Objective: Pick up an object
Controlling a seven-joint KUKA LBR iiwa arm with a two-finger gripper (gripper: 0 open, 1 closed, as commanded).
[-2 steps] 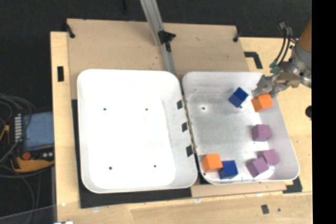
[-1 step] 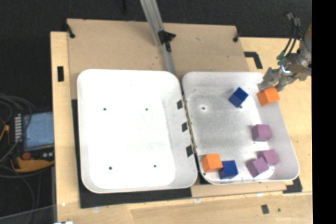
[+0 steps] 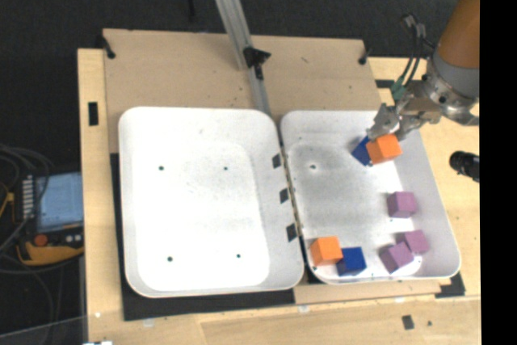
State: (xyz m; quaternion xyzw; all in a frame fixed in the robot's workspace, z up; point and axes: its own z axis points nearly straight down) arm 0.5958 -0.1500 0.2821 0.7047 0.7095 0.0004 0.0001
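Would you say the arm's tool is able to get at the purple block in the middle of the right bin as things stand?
Probably yes: the purple block sits apart from the other blocks, nothing lies over it, and the tool hovers in the same right bin.

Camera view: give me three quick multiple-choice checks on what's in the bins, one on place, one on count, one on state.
1. Where do the blocks lie?
A. Left bin
B. Right bin
C. On the bench

2. How many purple blocks are there?
A. One
B. Three
C. Five

3. How does the pincer stand relative to the top orange block?
A. Right above or at it
B. Over the left bin
C. Off the bench

Answers:
1 B: all blocks sit in the right bin.
2 B: purple blocks number three, along the right side.
3 A: the pincer is just over the top orange block.
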